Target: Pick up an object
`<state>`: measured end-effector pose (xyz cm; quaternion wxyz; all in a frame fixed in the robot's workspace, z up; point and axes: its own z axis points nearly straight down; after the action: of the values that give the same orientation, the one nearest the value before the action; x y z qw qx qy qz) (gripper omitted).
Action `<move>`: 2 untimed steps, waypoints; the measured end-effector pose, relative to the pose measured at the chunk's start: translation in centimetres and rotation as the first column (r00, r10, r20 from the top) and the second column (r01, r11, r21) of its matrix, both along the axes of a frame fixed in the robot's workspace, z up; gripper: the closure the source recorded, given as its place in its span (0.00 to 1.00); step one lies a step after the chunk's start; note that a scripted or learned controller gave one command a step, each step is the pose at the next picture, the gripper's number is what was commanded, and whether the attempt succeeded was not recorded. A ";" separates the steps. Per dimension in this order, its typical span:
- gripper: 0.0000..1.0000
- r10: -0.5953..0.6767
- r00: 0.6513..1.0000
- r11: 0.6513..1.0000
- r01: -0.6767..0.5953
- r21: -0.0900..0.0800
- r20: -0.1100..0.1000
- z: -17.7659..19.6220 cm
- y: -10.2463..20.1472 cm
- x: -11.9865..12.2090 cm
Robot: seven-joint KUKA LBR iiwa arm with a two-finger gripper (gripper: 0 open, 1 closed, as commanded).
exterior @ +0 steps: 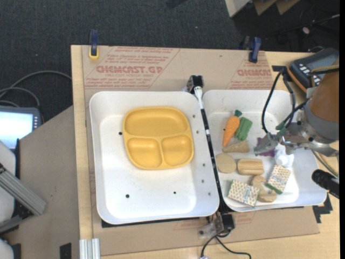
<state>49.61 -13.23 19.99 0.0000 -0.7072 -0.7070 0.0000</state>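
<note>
The arm (326, 104) is cut off by the right edge. The gripper (275, 144) is a blurred grey shape, covering part of the right bin (215, 99) and an unidentifiable white item (284, 158).

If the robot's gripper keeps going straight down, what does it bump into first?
Probably the small white and purple thing right under the gripper, in the right bin. Height is hard to judge from above.

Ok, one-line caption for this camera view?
Gripper over right bin of toy food; yellow divided plate in left bin.
</note>
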 end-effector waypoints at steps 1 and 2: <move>0.00 0.004 1.000 1.000 -0.004 0.000 0.001 -11.4 2.1 7.2; 0.00 0.004 1.000 1.000 -0.003 -0.001 0.007 -11.5 2.7 13.6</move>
<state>63.22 -10.57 8.47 -0.0029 -0.7060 -0.7082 -0.0020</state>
